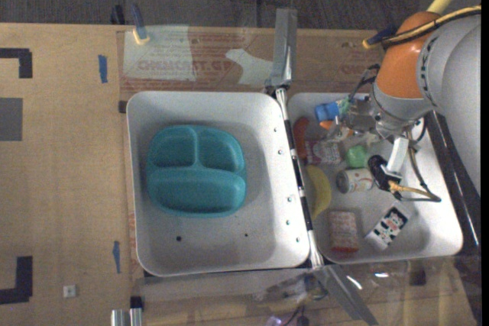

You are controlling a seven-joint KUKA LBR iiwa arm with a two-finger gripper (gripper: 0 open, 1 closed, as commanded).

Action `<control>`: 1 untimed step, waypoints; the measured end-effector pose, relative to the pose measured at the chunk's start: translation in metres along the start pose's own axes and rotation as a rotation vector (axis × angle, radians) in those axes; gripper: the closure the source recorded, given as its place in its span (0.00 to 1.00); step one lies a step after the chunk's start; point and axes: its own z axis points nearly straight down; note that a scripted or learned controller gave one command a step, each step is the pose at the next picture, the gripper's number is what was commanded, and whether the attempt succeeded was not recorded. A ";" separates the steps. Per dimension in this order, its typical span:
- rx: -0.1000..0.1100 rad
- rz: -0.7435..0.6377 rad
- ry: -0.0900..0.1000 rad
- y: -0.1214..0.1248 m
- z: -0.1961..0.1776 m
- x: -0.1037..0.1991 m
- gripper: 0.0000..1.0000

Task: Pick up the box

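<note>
Two shallow white bins sit side by side on the bench, the left bin (145, 240) holding a teal divided tray (196, 168) laid flat near its centre, which leaves that side free of small objects. The right bin (443, 229) holds all the loose items, so the arm (451, 65) reaches in from the right and is positioned above that bin's upper half. The gripper (353, 118) sits low over a cluster of items at the bin's upper left; whether its jaws are spread or pressed together cannot be determined, as the wrist hardware hides them. Nothing is visibly held. Items near the gripper include a blue object (328, 111), a red item (301, 135) against the left wall, a green object (357, 156), and a can (354, 180) lying on its side. A yellow banana (318, 193) lies along the left wall. The likeliest target, a small reddish box (343, 230), lies flat in the lower part of the bin, well apart from the gripper. A white carton with black markings (388, 227) lies just beside it, tilted, and could also qualify as the box.
</note>
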 end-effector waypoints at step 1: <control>-0.022 0.072 0.009 -0.058 -0.003 -0.025 0.00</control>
